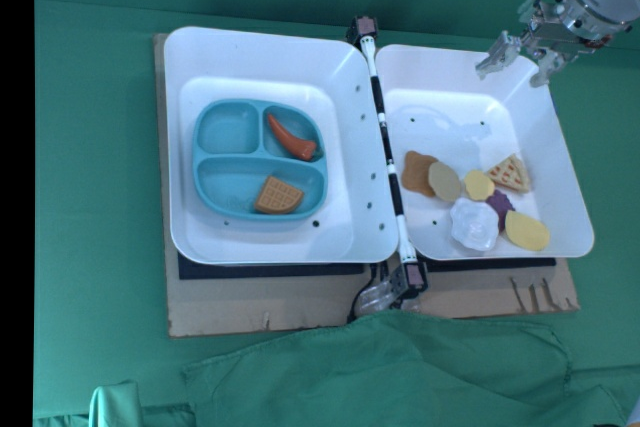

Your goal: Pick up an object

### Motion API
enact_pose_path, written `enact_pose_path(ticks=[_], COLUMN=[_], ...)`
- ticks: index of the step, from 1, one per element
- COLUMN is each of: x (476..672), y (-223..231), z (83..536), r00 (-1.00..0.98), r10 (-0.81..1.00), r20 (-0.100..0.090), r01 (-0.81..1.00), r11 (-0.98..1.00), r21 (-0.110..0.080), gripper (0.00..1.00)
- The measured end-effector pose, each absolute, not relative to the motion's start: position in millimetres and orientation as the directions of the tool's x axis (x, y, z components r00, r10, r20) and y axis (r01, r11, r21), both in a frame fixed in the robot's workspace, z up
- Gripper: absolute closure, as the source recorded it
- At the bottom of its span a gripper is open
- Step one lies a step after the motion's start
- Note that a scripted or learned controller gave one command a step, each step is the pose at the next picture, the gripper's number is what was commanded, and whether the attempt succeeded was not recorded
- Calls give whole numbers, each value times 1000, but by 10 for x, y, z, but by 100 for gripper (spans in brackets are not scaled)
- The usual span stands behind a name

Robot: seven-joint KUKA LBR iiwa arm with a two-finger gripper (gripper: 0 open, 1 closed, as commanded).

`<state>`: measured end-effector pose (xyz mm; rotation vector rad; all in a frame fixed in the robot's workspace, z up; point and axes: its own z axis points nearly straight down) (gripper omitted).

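Arm up at the far right corner of the right bin (pixel 560 155), nothing in its grip.

The gripper (pixel 520 61) hangs over the bin's back right rim with its two fingers spread wide and bare space between them. The things to pick all sit well below it, bunched along the near side of that bin: a brown flat piece (pixel 417 172) touching a tan oval one (pixel 444 181), a small yellow piece (pixel 479 185), a waffle-patterned wedge (pixel 510 174), a purple piece (pixel 499 205) half under a clear crumpled lump (pixel 473 224), and a yellow oval (pixel 526 231) nearest the front right corner. Over in the left bin (pixel 200 55) there's a teal divided plate (pixel 200 180); an orange curved piece (pixel 291 139) lies in its upper right compartment and an orange waffle square (pixel 278 196) in the long lower one.
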<state>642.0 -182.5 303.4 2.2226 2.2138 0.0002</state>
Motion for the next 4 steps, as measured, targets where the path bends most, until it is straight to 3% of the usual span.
enact_pose_path(ticks=[1, 3, 4], x=[6420, 6427, 6448], y=[-1825, -1730, -1749], z=[3034, 1851, 1840], r00=[4, 2, 3], r10=[1000, 1000, 1000], r20=[-3, -1, -5], r01=[1000, 1000, 1000], r11=[-4, -2, -3], r21=[3, -3, 8], gripper=[0, 0, 0])
